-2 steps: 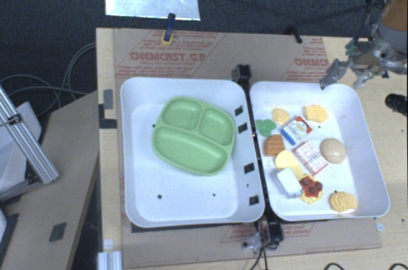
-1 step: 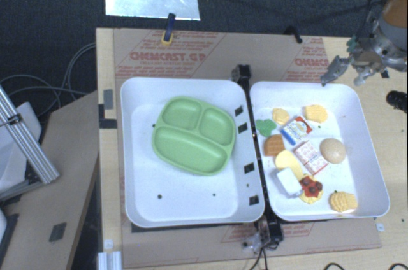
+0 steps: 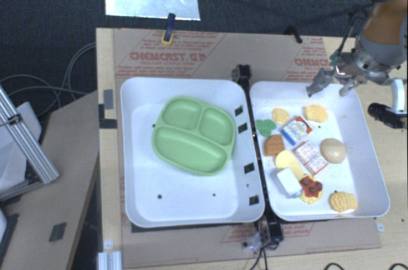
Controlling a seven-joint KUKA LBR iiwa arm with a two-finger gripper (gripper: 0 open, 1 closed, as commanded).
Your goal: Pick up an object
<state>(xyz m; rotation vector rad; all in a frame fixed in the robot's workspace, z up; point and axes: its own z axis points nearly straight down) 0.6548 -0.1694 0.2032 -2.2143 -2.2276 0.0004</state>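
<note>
The right white bin (image 3: 363,128) holds several small toy foods: a yellow waffle-like piece (image 3: 315,113), a red-and-white carton (image 3: 296,130), a beige egg-shaped piece (image 3: 332,150), a brown piece (image 3: 274,145) and a yellow corn piece (image 3: 343,201). My gripper (image 3: 331,85) hangs over the bin's far edge, above and behind the waffle piece. Its two fingers are spread apart, and nothing sits between them.
The left white bin (image 3: 137,135) carries a green divided plate (image 3: 194,135). A black divider with clips (image 3: 250,135) runs between the bins. A black bracket (image 3: 386,113) sticks out at the right edge. Cables lie behind the bench.
</note>
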